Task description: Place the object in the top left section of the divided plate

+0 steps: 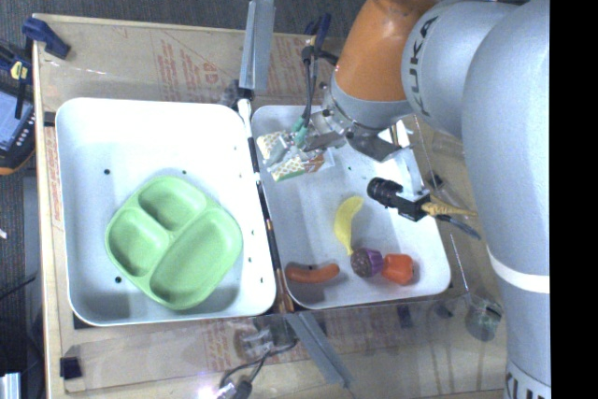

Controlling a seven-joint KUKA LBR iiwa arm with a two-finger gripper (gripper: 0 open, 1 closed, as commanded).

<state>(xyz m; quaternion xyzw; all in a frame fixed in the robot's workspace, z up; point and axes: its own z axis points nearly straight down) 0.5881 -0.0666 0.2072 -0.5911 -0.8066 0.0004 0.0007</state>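
A green divided plate (111, 240) lies in the left bin (93, 135), toward its front. It has two small sections at its upper left and one large section at its lower right, all bare. My gripper (295, 154) hangs low over the back left corner of the right bin (308, 229), near the wall between the bins. Nothing shows in its grasp. In the right bin lie a yellow banana (348, 220), a brown sausage (313, 273), a purple piece (366, 262) and an orange-red piece (399, 268), all in front of the gripper and to its right.
The grey arm with its orange band (383, 51) covers the right bin's back right part. A black fitting (388, 192) juts out just right of the banana. A metal bracket (256, 42) stands behind the bins, and a blue clamp (42, 35) sits at the bench's far left corner.
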